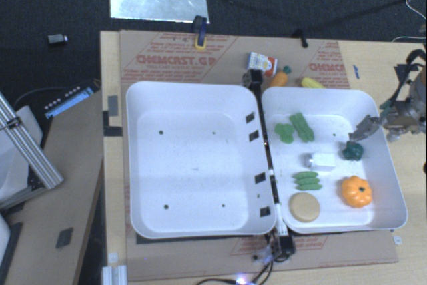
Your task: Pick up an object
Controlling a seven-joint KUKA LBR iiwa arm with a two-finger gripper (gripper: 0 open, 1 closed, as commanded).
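The right bin (373,103) holds several objects. A pair of light green vegetables (294,129) lies near its middle, with a small white block (322,160) below them. Further down are a green pea pod (307,179), a round tan disc (305,206) and an orange pumpkin (356,191). A dark green piece (352,151) sits by the right wall. My gripper (364,128) reaches in over the right rim and hovers just above and to the right of the dark green piece. Nothing shows in its grasp.
The left bin (140,100) lies beside the right one, with black clips (260,177) along the shared edge. Behind the bins on the cardboard rest a small bottle (260,62), a carrot (279,79) and a yellow piece (311,83).
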